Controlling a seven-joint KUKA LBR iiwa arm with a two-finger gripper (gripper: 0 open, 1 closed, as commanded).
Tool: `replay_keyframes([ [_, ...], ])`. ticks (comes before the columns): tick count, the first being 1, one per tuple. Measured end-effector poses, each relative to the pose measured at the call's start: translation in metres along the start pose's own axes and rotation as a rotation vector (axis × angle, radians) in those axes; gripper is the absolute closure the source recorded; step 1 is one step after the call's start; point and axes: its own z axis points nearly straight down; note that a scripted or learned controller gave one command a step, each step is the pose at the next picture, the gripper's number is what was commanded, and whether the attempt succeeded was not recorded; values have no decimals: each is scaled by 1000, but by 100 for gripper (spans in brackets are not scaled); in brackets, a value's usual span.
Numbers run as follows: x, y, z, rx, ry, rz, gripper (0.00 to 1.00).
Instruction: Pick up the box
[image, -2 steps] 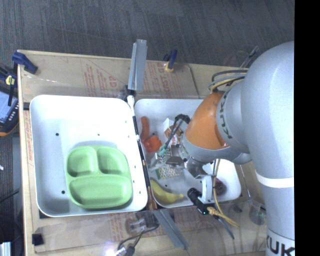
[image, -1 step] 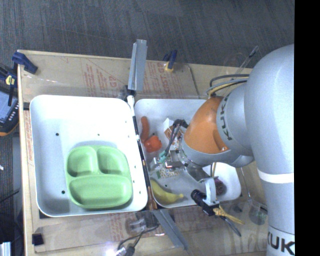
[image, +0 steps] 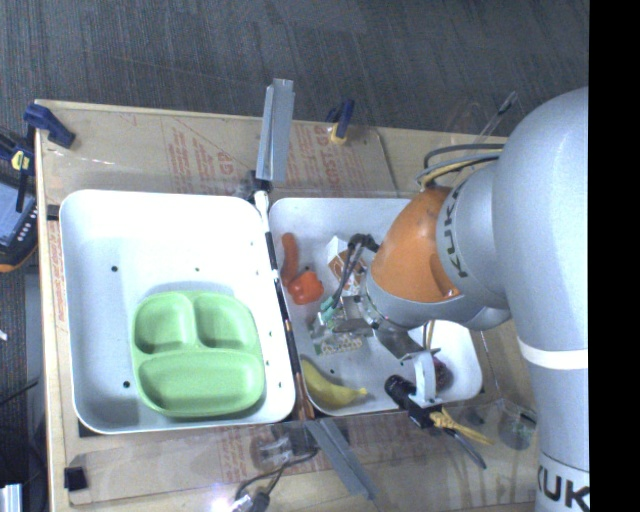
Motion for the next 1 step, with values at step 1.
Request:
replay_keyframes([
  [1,39,40,-85,7,4,-487,100],
])
